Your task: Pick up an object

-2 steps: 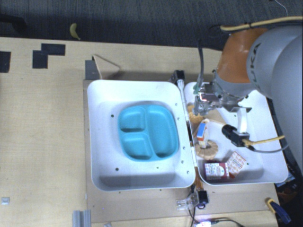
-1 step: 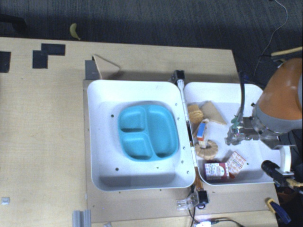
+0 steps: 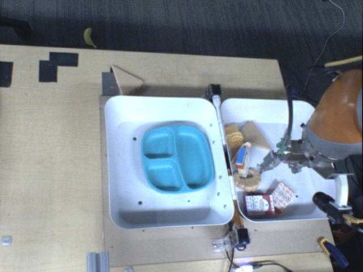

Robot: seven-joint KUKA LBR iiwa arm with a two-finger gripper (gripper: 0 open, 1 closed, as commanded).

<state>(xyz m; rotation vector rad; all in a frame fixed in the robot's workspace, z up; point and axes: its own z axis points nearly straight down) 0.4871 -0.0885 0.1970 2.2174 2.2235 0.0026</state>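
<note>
From my station I see the pale wooden counter (image 3: 57, 152) carrying two shallow white bins side by side. The left white bin (image 3: 122, 208) holds a turquoise plastic tray with three compartments (image 3: 177, 157). The right white bin (image 3: 300, 109) holds the clutter I have to pick from. The grey arm with its orange band (image 3: 340, 115) reaches in from the right, and the gripper (image 3: 271, 162) hangs over the middle of the right bin. I cannot tell how its jaws stand, and I see nothing between them.

Candidates lie just left of and below the gripper: a dark red box with a white label (image 3: 260, 204) near the bin's front wall, a red-and-white patterned packet (image 3: 283, 195) touching its right side, a white tube with blue and orange print (image 3: 243, 157), a tan round piece (image 3: 248, 180) below the tube, a brown lumpy item (image 3: 233, 134) above it, and a tan flat card (image 3: 256, 136) beside that.

To do this step well, I judge the tube or the round piece the nearest target. I would centre over one item alone, descend straight, and close across its narrow side, keeping clear of the divider wall.

The arm's bulk hides the bin's right portion. The tube's print is too small to read, and whether the tube rests on the round piece I cannot say.
</note>
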